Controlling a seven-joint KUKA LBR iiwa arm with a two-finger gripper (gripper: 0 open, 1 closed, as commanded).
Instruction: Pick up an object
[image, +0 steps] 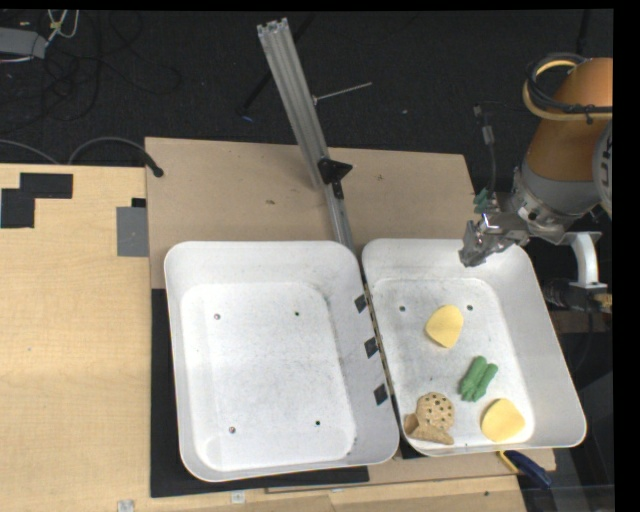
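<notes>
Two white bins sit side by side on the bench as my arm (570, 150) reaches in from the right, its orange band high above the wrist and the grey wrist angled down toward the far corner of the right bin (530, 300). My gripper (480, 245) hangs over that bin's far rim, near its right corner, well apart from everything inside; nothing shows between its tips, and I cannot tell how it is set. Four objects lie in the right bin: a pale yellow piece (445, 326) near the middle, a green ridged piece (477, 378) just below it and to the right, a second yellow piece (502, 420) near the front rim, and a tan speckled biscuit-like piece (432, 416) at the front left corner. The left bin (190, 300) shows a bare speckled floor. A metal rail (300, 115) slants from the bench's far side down to the gap between the bins. No writing is legible.
</notes>
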